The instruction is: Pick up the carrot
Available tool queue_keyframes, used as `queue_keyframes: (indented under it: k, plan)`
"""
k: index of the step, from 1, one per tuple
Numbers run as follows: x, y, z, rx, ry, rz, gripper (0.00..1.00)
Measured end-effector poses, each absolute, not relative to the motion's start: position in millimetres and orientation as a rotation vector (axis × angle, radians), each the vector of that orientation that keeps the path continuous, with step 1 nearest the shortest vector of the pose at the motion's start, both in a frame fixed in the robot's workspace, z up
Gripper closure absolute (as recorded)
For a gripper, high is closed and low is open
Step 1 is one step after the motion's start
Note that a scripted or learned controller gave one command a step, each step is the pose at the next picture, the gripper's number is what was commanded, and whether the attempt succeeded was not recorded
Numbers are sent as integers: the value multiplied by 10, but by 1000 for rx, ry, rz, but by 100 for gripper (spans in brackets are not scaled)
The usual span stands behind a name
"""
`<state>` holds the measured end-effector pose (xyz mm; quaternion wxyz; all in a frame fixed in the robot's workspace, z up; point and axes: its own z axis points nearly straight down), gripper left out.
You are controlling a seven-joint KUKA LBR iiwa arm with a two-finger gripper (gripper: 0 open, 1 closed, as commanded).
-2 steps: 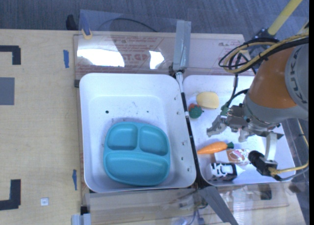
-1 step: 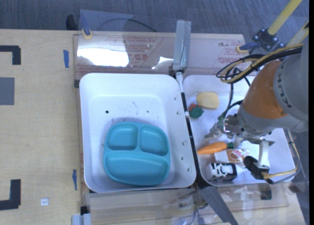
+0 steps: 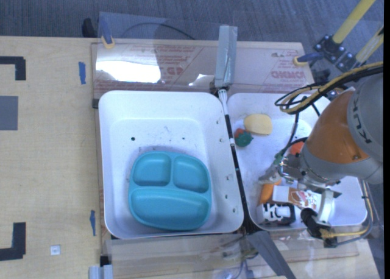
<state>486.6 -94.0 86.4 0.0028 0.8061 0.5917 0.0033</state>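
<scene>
Camera view: we see the wooden counter [image 3: 42, 168] carrying two shallow white bins side by side. The left bin [image 3: 122, 119] holds a blue divided plate [image 3: 170, 190], three compartments, lying flat toward the bin's near side. The right bin [image 3: 268, 150] holds the small stuff: a yellow rounded piece [image 3: 258, 124] near the far left corner, a green piece with a bit of red [image 3: 243, 138] just beside it, touching or nearly so. The arm [image 3: 341, 137], grey with the orange band, comes in from the right and covers much of the right bin. The tool [image 3: 291, 194] sits low in that bin's near half, over a cluster of items. The carrot [image 3: 267, 192], a short orange piece, lies at the left edge of the tool, in the near-left part of the right bin; we cannot tell if it is touched. A black-and-white item [image 3: 278, 212] lies just in front of it. We cannot tell whether the tool is apart or together. Yellow tubes and black cables [image 3: 304, 95] run at upper right.
</scene>
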Motion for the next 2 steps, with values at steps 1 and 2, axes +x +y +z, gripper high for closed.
queue_keyframes:
  k: [1,2]
  plan:
    - [4866,-947,940,2526,1857,7,100]
    - [5669,19,1822,2224,2221,-2,100]
